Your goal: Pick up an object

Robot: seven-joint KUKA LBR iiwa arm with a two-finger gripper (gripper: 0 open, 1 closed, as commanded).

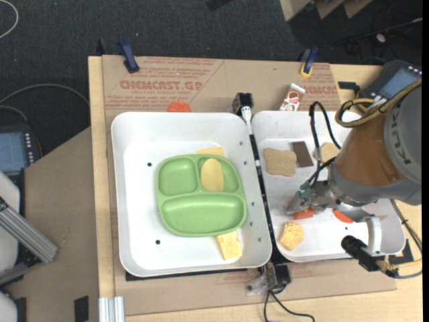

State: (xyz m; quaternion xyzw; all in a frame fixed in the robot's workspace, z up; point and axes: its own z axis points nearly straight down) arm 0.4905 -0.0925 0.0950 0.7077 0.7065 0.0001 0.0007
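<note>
Corn cob just below pincer

Red print reading "CHEMCAST G P" is showing on the brown cardboard sheet lying under the two white bins, running along its far edge behind the left bin. More red lettering of the same kind is appearing on the cardboard near the far right corner, too cut off to read. A small red-and-white packet is bearing print too small to make out.
</note>
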